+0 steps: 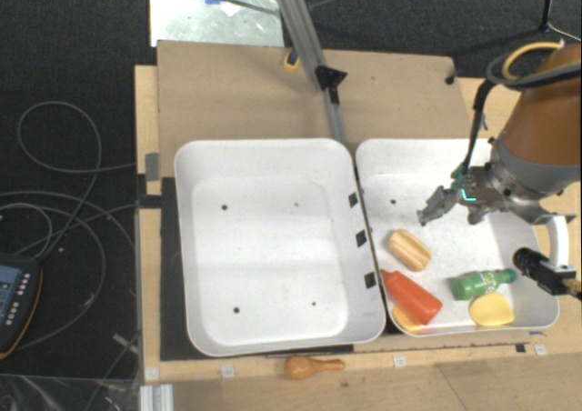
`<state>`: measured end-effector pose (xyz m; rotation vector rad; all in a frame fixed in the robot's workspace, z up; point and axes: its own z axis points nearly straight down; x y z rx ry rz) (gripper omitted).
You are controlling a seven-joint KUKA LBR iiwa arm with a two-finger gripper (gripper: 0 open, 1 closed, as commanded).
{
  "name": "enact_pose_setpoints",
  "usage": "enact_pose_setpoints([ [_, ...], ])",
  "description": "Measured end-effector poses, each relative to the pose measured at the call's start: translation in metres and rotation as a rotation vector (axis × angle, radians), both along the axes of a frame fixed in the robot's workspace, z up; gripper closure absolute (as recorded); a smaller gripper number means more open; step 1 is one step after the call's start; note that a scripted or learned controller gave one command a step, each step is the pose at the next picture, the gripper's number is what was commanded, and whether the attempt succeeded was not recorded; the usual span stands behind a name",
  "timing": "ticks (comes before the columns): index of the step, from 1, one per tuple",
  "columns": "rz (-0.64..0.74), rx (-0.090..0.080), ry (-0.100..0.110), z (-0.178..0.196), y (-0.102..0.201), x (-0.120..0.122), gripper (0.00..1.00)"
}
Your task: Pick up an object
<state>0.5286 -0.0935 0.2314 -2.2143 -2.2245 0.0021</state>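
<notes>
In the right bin (391,159), several items lie toward the front. A tan bread roll (409,250) rests near the middle, and a red-orange carrot-shaped piece (414,298) sits at the front left. To its right are a green bottle (482,284) and a yellow lemon-like piece (492,311). My gripper (433,207) hangs over the bin's middle, above and just right of the bread roll. Its fingers are open with nothing between them. The grey and orange arm reaches in from the right.
The left bin (195,218) stands beside the right one, with a shared ridge between them. A tan pear-shaped object (314,365) lies on the bench in front of the bins. A slanted metal pole (305,27) rises behind them.
</notes>
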Motion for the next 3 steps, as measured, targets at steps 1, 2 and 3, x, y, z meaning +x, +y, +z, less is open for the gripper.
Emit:
enact_pose_setpoints([
  [1,-0.003,-0.001,-0.004,0.002,0.000,0.001,0.00],
  [2,-0.005,0.000,0.000,-0.040,-0.003,-0.001,0.00],
  [3,-0.004,0.000,0.000,-0.093,-0.001,0.010,0.00],
])
